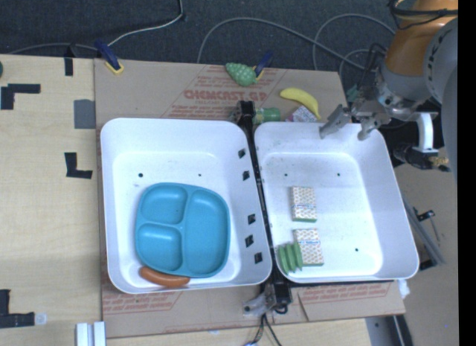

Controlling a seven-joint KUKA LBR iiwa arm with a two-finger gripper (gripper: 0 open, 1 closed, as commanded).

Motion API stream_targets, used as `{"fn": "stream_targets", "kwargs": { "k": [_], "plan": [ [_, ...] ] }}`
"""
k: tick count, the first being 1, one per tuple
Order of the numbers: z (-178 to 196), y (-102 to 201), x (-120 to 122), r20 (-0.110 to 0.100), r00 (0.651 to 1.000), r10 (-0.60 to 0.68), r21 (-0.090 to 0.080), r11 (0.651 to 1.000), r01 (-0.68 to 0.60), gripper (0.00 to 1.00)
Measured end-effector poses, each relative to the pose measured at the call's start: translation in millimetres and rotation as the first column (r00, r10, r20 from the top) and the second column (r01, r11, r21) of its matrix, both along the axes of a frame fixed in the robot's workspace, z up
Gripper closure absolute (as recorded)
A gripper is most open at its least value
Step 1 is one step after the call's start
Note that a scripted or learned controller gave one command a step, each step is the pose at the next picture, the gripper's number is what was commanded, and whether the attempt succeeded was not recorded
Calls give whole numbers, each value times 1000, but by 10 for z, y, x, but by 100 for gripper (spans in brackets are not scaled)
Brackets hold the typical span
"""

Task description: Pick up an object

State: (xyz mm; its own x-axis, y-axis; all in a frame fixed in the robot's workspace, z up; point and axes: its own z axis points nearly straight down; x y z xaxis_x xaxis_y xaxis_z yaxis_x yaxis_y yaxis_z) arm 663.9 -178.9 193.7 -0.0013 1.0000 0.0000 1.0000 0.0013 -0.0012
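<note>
While spread above the far rim, gripper (347, 123) well apart from packet (303, 204).

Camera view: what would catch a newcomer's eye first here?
The bright blue divided plate fills much of the left bin, with an orange sausage-like toy at its near edge. Two patterned packets and a green item lie in the right bin, while the gripper hovers open over that bin's far edge.
</note>
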Motion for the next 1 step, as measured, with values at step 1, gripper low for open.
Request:
{"fn": "stream_targets", "kwargs": {
  "k": [1],
  "plan": [
    [-503, 374, -971, -3, 1000, -1, 1, 1000, 1, 0]
  ]
}}
